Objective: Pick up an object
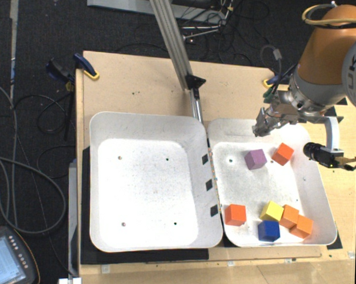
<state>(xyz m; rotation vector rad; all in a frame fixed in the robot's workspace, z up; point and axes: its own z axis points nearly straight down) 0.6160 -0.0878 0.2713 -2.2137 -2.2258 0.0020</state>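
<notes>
the arm reaches in from the right, and its end effector (262,128) hangs over the far edge of the right bin (317,186), near that bin's back rim. nothing shows between its tips, so it carries no block; how far apart those tips stand is too small and dark to make out, and i cannot tell. all the candidates for picking lie in the right bin: a purple cube (255,159) and an orange cube (283,153) sit nearest the end effector, a little toward the camera from it and apart from each other. farther toward the near rim there is a lone orange block (235,214) by the bin's left wall, and a tight cluster of a yellow cube (273,211), a blue cube (269,230) and two more orange cubes (296,220) that touch or nearly touch one another. the left bin (108,129) sits beside it on the table (139,78). the step in hand looks like the approach, before any grasp. the purple cube seems the easiest choice, since it stands free with room on every side; the next move would call for shifting over it, lining the tips across two opposite faces, and lowering straight down. the cluster would be harder, as the neighbours leave little room for the tips.
</notes>
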